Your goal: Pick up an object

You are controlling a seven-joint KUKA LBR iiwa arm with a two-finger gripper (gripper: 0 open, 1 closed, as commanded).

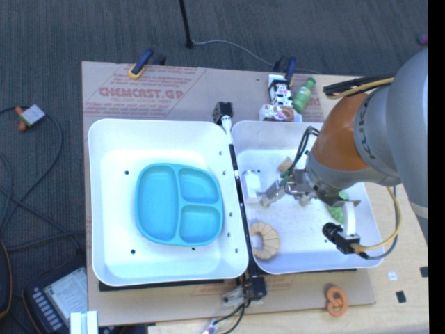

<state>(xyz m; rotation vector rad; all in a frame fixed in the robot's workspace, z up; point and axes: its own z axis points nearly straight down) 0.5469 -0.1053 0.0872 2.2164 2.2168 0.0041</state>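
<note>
Currently the gripper is held low in the right bin, fingers seemingly spread around nothing; the ring-shaped object lies near, so a centred descent is advised.

This is a robotics lab or test room rather than a home. A grey robot arm with an orange band reaches over a counter topped with a brown board printed with red lettering and held by blue clamps. Two shallow white bins sit side by side on it, one holding a blue divided plate, the other small odd items. Loose cables trail across the grey carpet, a thin black stand pole rises behind, and yellow wiring hangs off the arm.
</note>
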